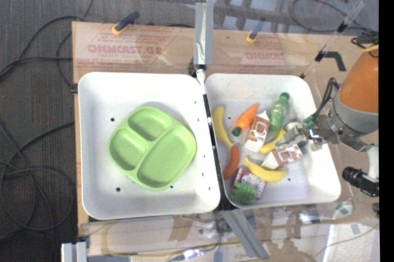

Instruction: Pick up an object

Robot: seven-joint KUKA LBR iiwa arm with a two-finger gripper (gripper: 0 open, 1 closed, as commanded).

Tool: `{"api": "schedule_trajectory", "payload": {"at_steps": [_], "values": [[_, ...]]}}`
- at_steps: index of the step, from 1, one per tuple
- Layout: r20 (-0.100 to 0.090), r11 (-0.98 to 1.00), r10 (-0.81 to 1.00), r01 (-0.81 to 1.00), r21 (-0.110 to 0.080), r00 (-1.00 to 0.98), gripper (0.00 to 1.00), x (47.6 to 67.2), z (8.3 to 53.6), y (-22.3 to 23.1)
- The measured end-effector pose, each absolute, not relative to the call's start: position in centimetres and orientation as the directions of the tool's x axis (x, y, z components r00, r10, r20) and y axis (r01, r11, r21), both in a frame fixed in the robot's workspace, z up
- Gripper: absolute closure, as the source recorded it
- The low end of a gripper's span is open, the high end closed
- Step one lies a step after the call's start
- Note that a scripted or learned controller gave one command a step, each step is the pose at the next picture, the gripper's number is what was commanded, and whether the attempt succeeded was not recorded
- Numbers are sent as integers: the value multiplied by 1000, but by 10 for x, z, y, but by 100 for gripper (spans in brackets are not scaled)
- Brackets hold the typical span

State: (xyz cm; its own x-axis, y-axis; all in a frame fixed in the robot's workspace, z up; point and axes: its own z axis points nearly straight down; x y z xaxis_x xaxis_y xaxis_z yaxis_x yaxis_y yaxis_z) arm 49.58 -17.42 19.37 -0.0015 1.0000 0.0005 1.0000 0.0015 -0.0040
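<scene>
My gripper (300,132) reaches in from the right and is low over the right bin (320,178), at the right side of a pile of toy food. Just below it lies a small white and red carton (287,155). A green bottle (278,109) stands just to its upper left, and a second carton (257,131) lies left of that. A thin yellow banana (272,142) runs between the two cartons. Whether the gripper touches anything is unclear.
Also in the right bin are a carrot (247,117), a banana (218,125) along the left wall, a red sausage (231,160), another banana (265,170) and a green and pink packet (248,185). The left bin (92,101) holds a green divided plate (152,147).
</scene>
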Motion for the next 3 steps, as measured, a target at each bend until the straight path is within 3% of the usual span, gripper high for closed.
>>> {"api": "schedule_trajectory", "payload": {"at_steps": [1,2,3], "values": [[2,156,988,988,-2,-156,0,511,105,-168],[-4,58,998,998,10,-58,0,504,89,-98],[-1,57,998,998,9,-57,100,504,98,-98]]}}
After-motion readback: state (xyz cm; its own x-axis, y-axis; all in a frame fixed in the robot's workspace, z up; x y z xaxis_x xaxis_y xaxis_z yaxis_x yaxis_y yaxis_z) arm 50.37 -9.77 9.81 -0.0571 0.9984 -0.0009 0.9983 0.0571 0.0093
